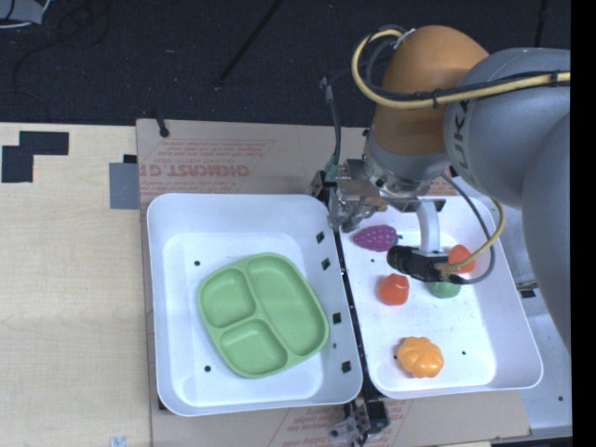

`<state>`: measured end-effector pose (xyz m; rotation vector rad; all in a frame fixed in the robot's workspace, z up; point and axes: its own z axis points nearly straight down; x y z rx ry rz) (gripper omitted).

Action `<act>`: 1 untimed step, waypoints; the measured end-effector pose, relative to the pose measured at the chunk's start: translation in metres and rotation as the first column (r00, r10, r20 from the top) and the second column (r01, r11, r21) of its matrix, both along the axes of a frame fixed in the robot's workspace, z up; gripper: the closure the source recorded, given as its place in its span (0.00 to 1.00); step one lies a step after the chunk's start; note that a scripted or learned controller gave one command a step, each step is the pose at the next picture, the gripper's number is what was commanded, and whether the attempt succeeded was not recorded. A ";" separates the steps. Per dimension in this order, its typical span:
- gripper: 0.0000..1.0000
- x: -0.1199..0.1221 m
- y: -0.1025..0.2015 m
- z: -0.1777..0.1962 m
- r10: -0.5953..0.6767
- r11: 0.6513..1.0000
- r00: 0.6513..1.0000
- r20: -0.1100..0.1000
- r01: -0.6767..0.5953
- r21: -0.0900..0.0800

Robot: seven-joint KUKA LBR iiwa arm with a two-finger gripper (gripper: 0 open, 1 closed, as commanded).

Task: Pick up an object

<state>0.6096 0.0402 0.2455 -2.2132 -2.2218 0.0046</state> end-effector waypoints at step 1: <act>1.00 -0.010 0.055 -0.016 0.001 1.000 1.000 0.000 -0.001 -0.001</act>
